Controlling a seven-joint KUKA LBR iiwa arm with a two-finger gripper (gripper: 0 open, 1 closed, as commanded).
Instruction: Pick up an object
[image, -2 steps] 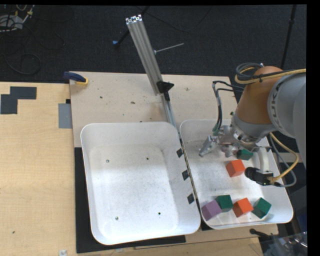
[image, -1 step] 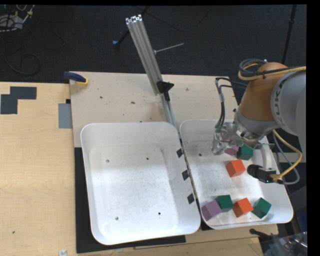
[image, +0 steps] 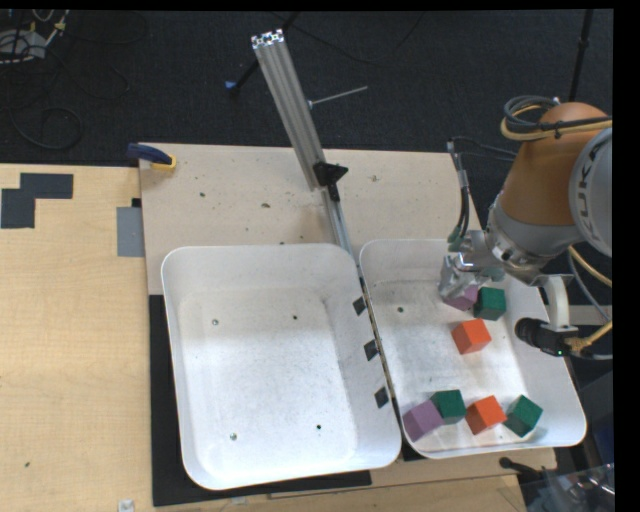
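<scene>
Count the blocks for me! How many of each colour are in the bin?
Green blocks: 3
Orange blocks: 2
Purple blocks: 2
Total: 7 blocks, all in the right bin. One purple block sits partly hidden under the gripper.

Left bin (image: 200, 270) sits white and speckled on the table (image: 230, 195), touching the right bin (image: 560, 425) along a seam marked by black clips (image: 370, 350). A metal rail (image: 290, 100) slants up behind them, checkered at its tip. Far back left, a blue-and-yellow clamp (image: 150, 155). Dark patches (image: 35, 195) mark the pale board at left.
</scene>
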